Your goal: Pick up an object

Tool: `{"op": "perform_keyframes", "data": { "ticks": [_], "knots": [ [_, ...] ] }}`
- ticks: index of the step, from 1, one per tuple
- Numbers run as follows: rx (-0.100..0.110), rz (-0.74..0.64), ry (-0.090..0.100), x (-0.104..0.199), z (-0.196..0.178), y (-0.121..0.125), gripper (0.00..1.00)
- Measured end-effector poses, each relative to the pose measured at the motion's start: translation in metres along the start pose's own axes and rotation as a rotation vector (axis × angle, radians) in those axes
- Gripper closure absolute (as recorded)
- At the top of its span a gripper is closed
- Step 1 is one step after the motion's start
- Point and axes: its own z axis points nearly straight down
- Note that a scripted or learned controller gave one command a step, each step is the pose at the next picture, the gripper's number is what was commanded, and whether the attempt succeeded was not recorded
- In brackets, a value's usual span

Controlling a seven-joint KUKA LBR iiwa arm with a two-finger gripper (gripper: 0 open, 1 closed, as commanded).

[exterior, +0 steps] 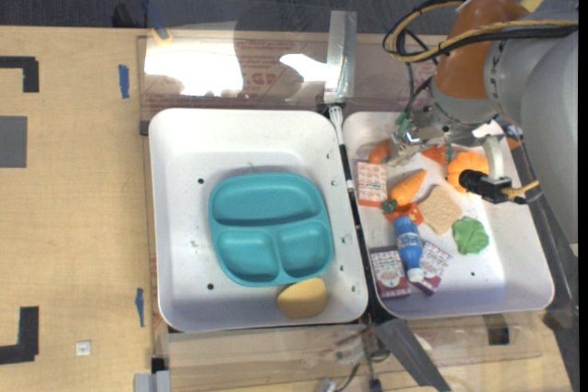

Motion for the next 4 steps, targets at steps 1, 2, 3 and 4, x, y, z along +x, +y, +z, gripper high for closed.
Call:
{"op": "perform_keyframes", "data": {
  "ticks": [1, 2, 3, 4],
  "knots": [
    [-0.015, 0.088, -0.006, -0.07, 0.0, -0.018, 1.0],
    [-0.015, 0.084, -0.004, -0.067, 0.0, -0.017, 0.0],
    [-0.017, -0.053, -0.005, -0.011, 0.0, -0.086, 0.0],
    [-0.02, 0.091, -0.004, 0.019, 0.0, -0.129, 0.0]
  ]
}}
